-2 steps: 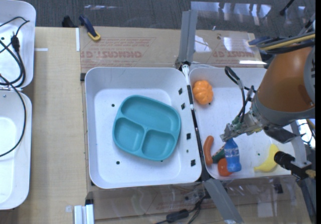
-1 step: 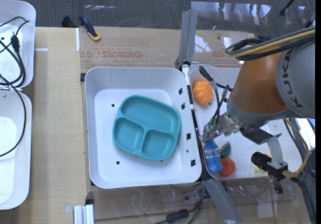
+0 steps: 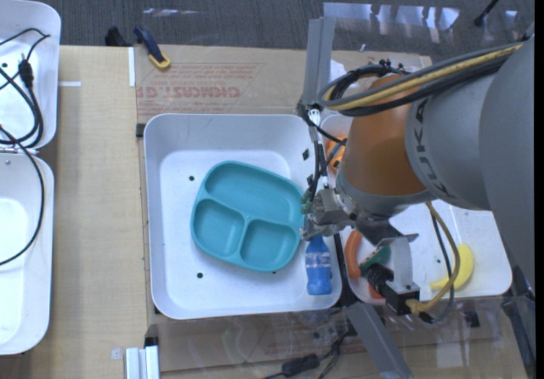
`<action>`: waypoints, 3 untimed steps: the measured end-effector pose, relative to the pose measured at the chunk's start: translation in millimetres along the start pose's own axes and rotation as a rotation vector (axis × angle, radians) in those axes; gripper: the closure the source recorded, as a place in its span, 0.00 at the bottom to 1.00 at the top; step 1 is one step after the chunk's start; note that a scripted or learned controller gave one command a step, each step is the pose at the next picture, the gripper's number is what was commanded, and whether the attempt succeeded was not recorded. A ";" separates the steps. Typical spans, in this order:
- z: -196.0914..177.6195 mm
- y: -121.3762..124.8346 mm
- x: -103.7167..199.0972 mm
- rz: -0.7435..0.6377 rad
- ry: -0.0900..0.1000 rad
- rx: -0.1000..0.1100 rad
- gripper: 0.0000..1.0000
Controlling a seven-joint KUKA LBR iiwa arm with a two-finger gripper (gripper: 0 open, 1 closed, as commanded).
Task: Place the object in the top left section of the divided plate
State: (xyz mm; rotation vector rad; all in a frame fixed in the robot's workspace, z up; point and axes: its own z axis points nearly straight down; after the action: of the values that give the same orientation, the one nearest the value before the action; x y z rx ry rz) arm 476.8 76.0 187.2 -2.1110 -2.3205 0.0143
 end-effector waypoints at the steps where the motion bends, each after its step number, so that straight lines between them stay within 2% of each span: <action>1: -0.1 0.0 -0.2 0.001 0.000 0.000 0.00; 2: -4.8 0.0 -1.2 0.000 -0.003 0.009 1.00; 3: -15.2 2.1 24.3 0.086 -0.001 0.001 1.00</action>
State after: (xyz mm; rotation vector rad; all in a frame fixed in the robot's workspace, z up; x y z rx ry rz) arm 476.8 100.5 202.3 -2.2092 -2.2280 0.0165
